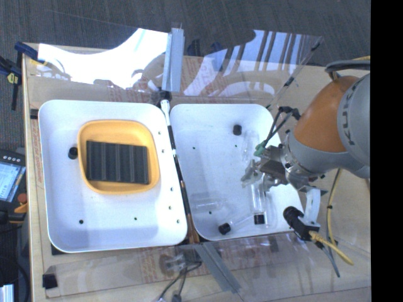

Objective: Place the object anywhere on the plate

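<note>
Bench (94, 275) carries two white bins side by side. Left bin (56, 219) holds a yellow plate (94, 137) with a dark ribbed block (118, 161) lying on it. Right bin (208, 162) has the hand (257, 184) low over its right side; whether it grips anything cannot be told.

Two white bins (56, 219) side by side on wooden bench (94, 275); clear shield (208, 68) behind; small screen (9, 181) at left edge.
</note>
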Robot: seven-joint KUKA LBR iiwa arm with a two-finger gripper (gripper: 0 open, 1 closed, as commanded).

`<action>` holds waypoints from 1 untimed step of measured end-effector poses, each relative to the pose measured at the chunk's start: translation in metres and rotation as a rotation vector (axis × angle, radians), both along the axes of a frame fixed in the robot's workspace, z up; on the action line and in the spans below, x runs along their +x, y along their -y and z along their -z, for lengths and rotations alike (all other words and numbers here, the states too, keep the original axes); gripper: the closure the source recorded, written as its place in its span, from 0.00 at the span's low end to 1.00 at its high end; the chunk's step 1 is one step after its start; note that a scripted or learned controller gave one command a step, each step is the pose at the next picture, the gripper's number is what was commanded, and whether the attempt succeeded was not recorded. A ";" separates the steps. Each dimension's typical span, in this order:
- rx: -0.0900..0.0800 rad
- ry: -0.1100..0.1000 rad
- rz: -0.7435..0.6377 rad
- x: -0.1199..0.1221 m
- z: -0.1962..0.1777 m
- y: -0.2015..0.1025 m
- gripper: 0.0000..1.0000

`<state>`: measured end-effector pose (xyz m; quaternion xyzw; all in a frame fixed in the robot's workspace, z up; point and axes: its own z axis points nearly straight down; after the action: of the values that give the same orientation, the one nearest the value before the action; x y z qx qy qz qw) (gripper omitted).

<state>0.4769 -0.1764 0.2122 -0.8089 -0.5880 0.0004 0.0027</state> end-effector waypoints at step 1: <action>0.000 0.000 0.000 0.000 0.000 0.000 0.00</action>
<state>0.4769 -0.1764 0.2123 -0.8088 -0.5880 0.0003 0.0027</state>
